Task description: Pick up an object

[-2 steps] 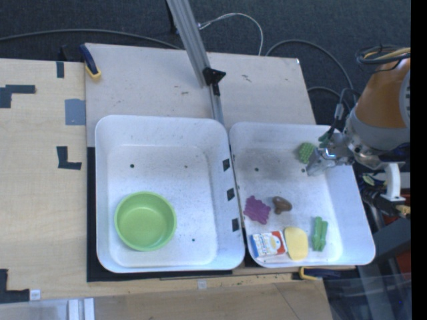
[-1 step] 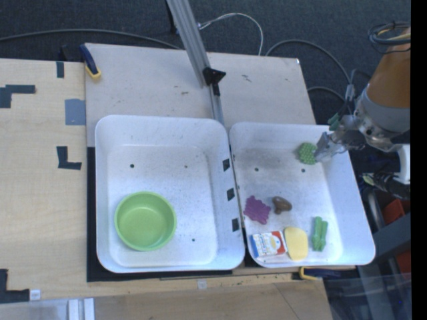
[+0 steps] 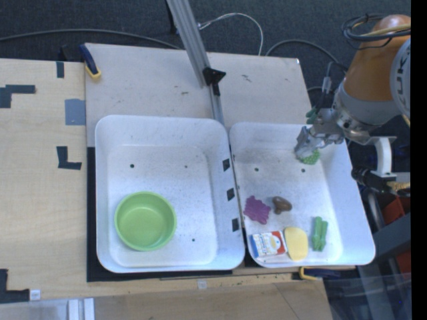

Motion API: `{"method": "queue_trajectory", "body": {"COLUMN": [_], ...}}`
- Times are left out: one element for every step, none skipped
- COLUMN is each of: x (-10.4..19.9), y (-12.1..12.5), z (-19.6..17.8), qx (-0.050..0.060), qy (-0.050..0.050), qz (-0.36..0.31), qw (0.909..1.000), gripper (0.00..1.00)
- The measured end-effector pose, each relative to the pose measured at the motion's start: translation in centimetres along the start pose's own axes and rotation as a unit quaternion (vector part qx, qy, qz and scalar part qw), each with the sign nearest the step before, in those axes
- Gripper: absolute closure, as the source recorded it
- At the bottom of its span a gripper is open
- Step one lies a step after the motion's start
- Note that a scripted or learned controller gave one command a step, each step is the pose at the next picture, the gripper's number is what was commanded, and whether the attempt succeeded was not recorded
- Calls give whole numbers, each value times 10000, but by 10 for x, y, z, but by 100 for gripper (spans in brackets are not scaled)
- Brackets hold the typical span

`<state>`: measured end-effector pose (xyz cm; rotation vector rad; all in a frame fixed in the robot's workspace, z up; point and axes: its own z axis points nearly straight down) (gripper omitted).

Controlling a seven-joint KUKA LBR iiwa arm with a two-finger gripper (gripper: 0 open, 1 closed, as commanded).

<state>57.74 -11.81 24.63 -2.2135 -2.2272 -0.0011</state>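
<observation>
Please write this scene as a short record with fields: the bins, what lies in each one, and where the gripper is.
left bin: green bowl
right bin: purple piece, brown piece, yellow piece, green piece, red-and-white packet
gripper: above the right bin's far right part
at the gripper's tip: small green object; a grasp cannot be confirmed

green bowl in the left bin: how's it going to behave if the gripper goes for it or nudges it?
The green bowl looks like thin plastic, so probably light and stiff. It sits upright on a wide base, so tipping seems unlikely; a nudge would more likely slide it across the smooth left bin. Its rounded rim and glossy wall may slip from a two-finger pinch unless one finger goes inside.
</observation>
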Motion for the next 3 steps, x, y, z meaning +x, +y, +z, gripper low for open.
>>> {"method": "queue_trajectory", "body": {"x": [58, 115, 177], "y": [12, 24, 36], "z": [13, 5, 5], "qx": [10, 0, 2], "qy": [0, 3, 2], "qz": [-4, -9, -11], "qw": [10000, 10000, 10000], "gripper": [100, 100, 100]}}
